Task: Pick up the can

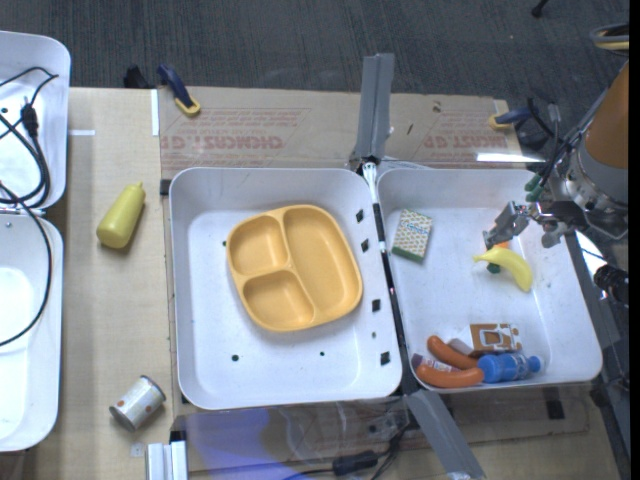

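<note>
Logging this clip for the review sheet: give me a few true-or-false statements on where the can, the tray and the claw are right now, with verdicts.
1. The small silver metal can lies on its side on the bench, outside both bins. True.
2. The yellow three-compartment plastic tray sits in the right white bin. False: it sits in the left white bin.
3. The claw is over the right white bin, near the yellow toy banana. True.
4. The claw has the can between its fingers. False: the can is far off by the left bin's near corner, apart from the claw.
5. The yellow squeeze bottle stands inside the left bin. False: it lies on the bench, left of that bin.
</note>
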Robot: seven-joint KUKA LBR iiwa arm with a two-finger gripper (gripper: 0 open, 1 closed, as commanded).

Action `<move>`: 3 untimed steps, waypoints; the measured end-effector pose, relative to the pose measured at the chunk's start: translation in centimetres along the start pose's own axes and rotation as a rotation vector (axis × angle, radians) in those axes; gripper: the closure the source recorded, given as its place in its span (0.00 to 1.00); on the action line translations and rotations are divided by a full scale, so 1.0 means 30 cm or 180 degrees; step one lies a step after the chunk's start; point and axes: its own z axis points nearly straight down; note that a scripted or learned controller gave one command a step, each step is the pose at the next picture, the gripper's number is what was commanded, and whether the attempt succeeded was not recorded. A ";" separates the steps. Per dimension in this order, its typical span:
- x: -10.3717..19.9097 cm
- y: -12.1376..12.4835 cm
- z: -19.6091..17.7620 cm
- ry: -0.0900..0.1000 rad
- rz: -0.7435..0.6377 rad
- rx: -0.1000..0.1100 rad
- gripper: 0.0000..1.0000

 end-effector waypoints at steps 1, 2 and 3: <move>0.000 -0.171 0.506 0.0003 -0.0506 -0.0004 0.00; -0.173 -0.140 0.522 0.0002 0.0245 -0.0005 0.00; 0.045 -0.200 0.519 0.0001 0.0357 -0.0016 0.00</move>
